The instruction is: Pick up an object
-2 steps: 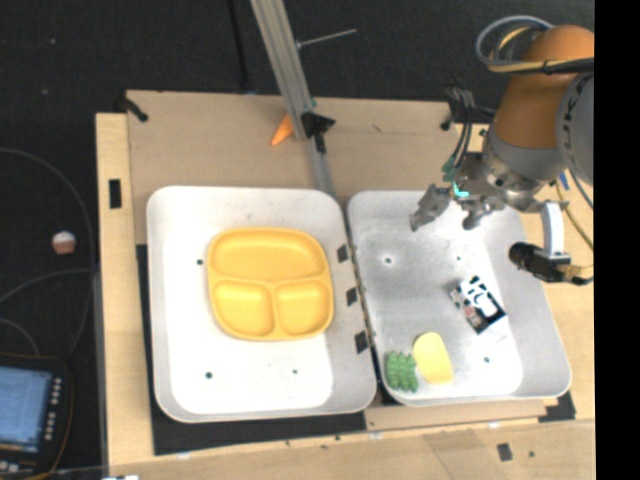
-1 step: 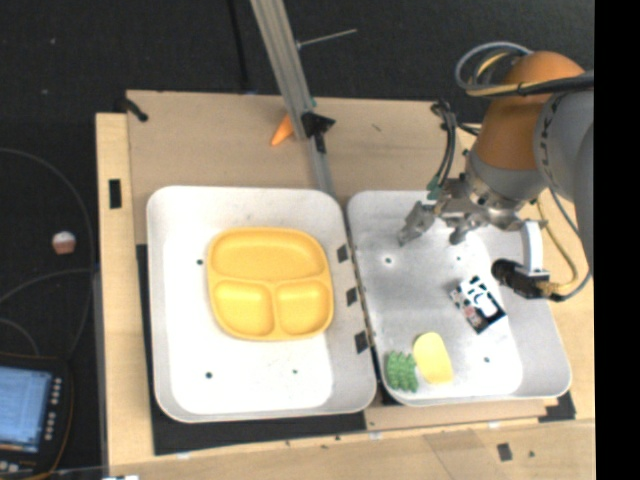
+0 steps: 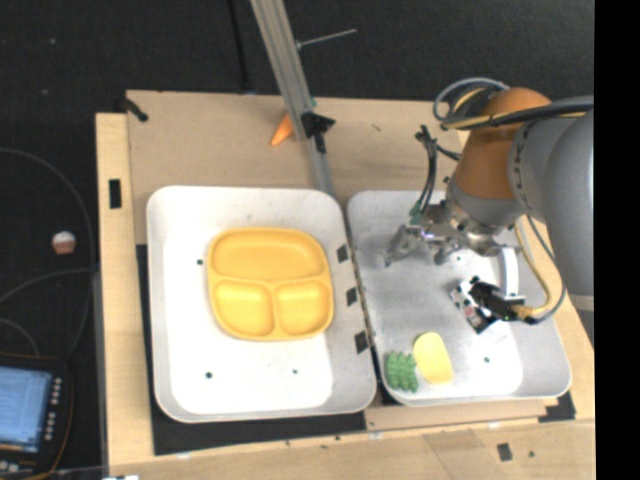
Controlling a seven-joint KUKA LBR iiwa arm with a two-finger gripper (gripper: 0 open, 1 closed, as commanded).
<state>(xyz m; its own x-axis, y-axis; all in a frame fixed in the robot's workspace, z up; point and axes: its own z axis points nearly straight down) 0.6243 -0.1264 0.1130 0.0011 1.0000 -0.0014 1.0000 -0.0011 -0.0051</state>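
Nearest me, at the front edge of the right bin, sit a green piece and a yellow lump, touching or very nearly so, the green one tucked into the bin's front left corner. Either could be the thing to pick. The lump is a smooth, rounded, pale yellow shape, a bit like toy food. The green piece is smaller, darker and knobbly, with a ridged look. I'd judge both to be light, rigid plastic, nothing fragile. The lump's rounded skin looks slippery, though, so it wants a grip across its narrow width near the middle, not at the ends. The green piece, close to the bin wall, leaves little room on its left side, so taking it front to back seems safer. The gripper hangs over the back half of the same bin, well apart from both, with nothing in it that I can see; whether it is open or closed I can't tell from here. In the left bin lies a yellow tray with three compartments, wide, flat and awkward to pinch except at its rim.
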